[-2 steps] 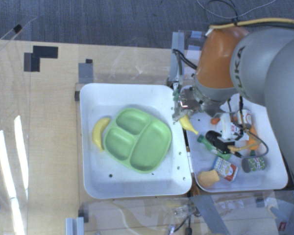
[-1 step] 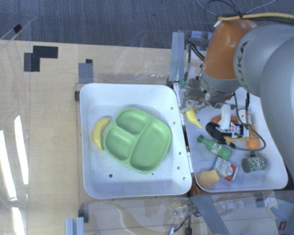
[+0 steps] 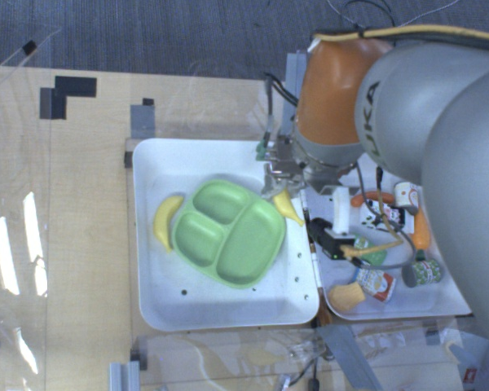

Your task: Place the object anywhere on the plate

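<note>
A green divided plate (image 3: 231, 231) lies in the left white bin (image 3: 171, 300). A yellow banana (image 3: 165, 220) rests in the bin against the plate's left rim. My gripper (image 3: 275, 179) hangs over the plate's upper right rim, by the wall between the bins. A small yellow pointed object (image 3: 288, 207) sits just below the gripper, at the plate's right edge. I cannot tell whether it is held or resting on the rim. The arm hides the space above it.
The right bin (image 3: 407, 306) holds several small items: an orange carrot (image 3: 422, 228), a green can (image 3: 424, 272), a red-and-white packet (image 3: 376, 283) and a yellow-orange piece (image 3: 347, 297). The arm covers much of that bin.
</note>
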Tool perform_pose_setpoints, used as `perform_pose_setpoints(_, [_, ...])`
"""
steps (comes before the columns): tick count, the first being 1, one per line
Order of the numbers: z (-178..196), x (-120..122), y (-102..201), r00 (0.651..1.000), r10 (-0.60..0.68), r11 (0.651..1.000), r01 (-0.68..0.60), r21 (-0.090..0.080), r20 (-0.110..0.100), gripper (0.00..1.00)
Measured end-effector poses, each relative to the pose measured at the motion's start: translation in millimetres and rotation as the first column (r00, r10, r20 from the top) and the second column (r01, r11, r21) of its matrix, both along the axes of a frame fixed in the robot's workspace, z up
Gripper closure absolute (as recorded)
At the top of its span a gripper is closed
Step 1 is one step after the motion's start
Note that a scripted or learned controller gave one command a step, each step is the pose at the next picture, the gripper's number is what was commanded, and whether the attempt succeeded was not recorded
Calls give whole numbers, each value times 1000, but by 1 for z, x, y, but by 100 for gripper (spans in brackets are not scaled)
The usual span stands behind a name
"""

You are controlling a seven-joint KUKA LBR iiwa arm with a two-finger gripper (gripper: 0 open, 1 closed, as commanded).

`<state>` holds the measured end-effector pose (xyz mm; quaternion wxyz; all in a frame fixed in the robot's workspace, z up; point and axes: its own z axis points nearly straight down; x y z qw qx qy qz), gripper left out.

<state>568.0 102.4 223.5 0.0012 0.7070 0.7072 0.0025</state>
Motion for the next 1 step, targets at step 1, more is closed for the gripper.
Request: perform_pose_setpoints(1, [0,0,0,1000,-1,1000,1,0,0,0])
